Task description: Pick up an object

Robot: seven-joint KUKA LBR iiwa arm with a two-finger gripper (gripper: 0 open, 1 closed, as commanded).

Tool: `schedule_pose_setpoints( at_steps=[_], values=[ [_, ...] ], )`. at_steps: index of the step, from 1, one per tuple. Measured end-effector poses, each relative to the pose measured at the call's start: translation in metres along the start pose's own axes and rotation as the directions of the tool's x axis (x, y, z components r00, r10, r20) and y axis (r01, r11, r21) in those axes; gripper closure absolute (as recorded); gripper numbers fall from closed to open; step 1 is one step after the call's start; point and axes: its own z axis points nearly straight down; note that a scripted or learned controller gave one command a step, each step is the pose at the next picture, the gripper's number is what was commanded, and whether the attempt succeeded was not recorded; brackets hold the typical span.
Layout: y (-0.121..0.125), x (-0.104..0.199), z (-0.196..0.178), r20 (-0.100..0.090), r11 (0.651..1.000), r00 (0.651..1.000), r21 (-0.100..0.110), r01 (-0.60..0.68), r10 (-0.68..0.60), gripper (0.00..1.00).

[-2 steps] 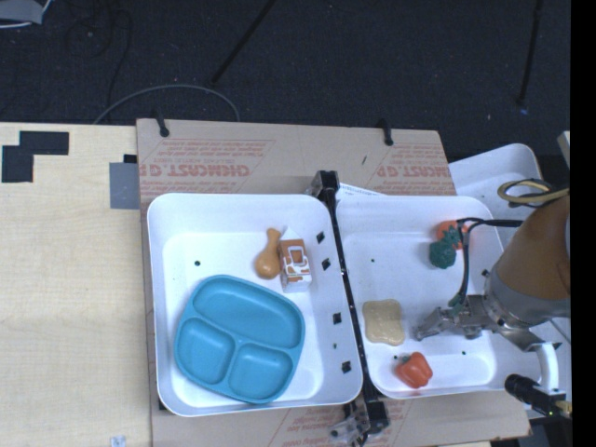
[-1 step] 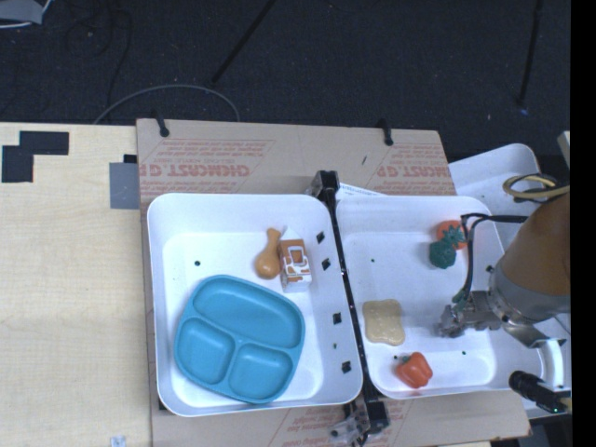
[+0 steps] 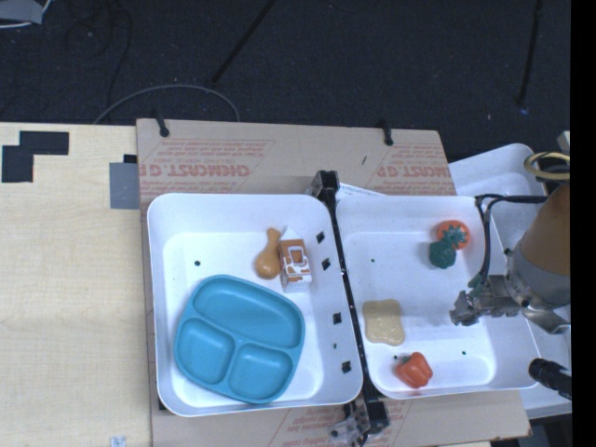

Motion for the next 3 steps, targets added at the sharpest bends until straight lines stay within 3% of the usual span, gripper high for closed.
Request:
schedule_pose_setpoints(
  at_steps=[1,3],
  values=[
    [0.0,0.0,-0.052,0.001,1.0,1.0,-0.002,0.001,-0.001,1.0],
    [0.009,0.097,-0.058,-0.001,1.0,1.0,0.002,0.001,-0.001,1.0]
  ],
)
